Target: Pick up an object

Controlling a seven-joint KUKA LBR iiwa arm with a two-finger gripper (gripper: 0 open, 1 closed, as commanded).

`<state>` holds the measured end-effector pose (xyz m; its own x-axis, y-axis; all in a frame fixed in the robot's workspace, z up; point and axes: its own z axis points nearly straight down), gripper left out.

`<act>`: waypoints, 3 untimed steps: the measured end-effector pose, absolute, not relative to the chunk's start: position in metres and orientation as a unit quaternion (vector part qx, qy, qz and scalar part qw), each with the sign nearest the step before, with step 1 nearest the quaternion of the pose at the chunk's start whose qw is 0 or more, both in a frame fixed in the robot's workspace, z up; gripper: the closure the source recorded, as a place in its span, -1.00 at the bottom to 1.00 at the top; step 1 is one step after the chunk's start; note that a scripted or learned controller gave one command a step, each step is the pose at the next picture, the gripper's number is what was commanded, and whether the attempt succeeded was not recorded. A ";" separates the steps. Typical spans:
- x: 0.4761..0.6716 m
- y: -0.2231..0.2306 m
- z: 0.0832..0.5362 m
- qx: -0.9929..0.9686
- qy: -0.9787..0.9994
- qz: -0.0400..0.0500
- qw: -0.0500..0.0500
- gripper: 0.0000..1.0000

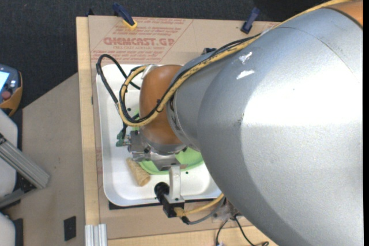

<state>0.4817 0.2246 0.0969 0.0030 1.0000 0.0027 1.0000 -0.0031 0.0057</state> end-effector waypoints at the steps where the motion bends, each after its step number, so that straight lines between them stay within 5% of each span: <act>1: 0.559 0.224 0.141 0.707 0.707 0.004 0.003 1.00; 2: 0.478 0.225 0.132 0.707 0.707 -0.004 -0.003 1.00; 3: 0.483 0.214 0.316 0.707 0.708 0.009 0.003 1.00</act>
